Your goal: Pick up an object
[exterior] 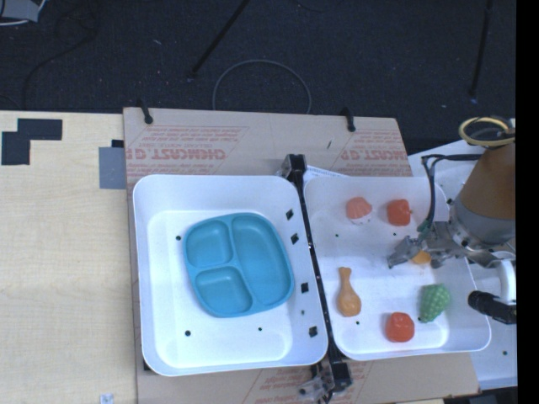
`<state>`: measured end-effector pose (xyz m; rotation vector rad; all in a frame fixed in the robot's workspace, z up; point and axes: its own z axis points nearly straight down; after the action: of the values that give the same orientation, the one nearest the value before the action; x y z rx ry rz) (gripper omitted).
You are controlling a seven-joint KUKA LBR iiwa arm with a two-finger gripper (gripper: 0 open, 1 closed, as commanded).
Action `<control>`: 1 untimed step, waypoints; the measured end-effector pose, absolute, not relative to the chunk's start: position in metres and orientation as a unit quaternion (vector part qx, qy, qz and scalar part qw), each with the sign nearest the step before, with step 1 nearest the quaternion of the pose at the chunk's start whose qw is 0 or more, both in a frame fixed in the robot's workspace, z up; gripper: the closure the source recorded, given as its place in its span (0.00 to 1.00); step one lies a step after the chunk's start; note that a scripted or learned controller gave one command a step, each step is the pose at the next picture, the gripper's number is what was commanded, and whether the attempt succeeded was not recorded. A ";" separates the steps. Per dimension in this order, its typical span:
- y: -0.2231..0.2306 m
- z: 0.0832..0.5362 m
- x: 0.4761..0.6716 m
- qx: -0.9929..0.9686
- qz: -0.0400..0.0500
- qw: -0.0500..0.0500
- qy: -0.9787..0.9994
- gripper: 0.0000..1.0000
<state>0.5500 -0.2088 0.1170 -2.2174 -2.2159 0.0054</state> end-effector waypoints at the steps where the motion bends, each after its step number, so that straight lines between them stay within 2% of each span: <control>1: -0.210 0.130 0.551 -0.708 0.001 0.002 -0.706 1.00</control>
<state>0.5505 -0.2097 0.1300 -2.2211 -2.2159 0.0030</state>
